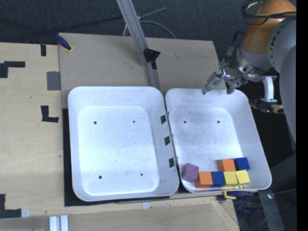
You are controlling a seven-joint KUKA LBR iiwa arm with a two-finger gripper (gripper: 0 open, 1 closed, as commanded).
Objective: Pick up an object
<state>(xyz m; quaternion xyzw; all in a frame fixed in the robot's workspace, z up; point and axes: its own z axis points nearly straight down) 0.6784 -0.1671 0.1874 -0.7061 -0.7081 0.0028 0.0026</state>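
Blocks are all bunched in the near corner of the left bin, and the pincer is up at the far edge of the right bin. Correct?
Not quite: the camera view shows the blocks bunched in the right bin, not the left. The pincer is indeed at that bin's far edge.

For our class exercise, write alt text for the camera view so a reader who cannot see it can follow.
A grey robot arm's open gripper hovers above the far edge of the right bin, holding nothing. Small coloured blocks cluster at that bin's near edge; the left bin sits beside it.
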